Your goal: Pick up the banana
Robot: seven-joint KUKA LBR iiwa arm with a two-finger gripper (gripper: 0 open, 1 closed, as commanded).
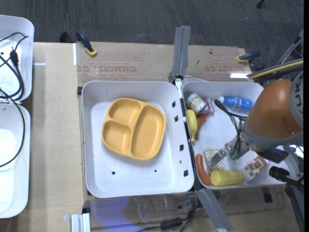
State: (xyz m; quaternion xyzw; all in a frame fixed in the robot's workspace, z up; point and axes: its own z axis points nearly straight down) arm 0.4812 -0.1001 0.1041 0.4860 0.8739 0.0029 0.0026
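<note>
Banana (192, 124) is lying against the left wall of the right bin (227, 85), right of centre in the frame, beside a small can (196, 102). Gripper (223, 154) is hovering lower right of it; whether it is open or closed, I cannot tell. It likely needs shifting up-left, approaching clear of the wall.

Right bin (212, 87), clearance: banana (192, 123) against the 9 o'clock wall; small can (197, 102) just beside it at 12, brown item (201, 123) touching at 3. Open white floor (217, 132) mid-bin. Arm (276, 112) overhangs the 3 o'clock side. Yellow bottle (226, 178) and red sausage (203, 169) crowd 6 o'clock.
</note>
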